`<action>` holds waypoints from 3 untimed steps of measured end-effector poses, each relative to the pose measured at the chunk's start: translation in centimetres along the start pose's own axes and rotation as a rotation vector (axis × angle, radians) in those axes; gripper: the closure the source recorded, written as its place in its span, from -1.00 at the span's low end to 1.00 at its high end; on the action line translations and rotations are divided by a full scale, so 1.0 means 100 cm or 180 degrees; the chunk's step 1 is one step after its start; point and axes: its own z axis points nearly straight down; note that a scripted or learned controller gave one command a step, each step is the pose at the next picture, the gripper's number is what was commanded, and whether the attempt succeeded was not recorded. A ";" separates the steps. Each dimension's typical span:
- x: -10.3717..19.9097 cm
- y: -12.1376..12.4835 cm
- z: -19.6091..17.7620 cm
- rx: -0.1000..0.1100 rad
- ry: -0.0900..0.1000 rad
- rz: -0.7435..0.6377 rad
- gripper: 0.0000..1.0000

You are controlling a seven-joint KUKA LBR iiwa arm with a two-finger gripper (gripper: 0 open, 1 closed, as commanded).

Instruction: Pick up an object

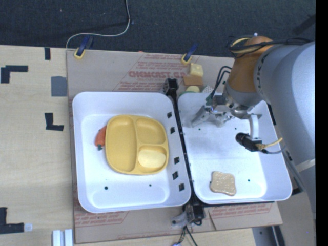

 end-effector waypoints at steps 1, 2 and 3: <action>0.020 0.006 0.005 -0.0029 -0.0002 -0.0014 -1.00; 0.020 0.027 0.004 -0.0026 -0.0002 -0.0015 -1.00; 0.022 0.027 0.000 -0.0033 -0.0001 -0.0009 -1.00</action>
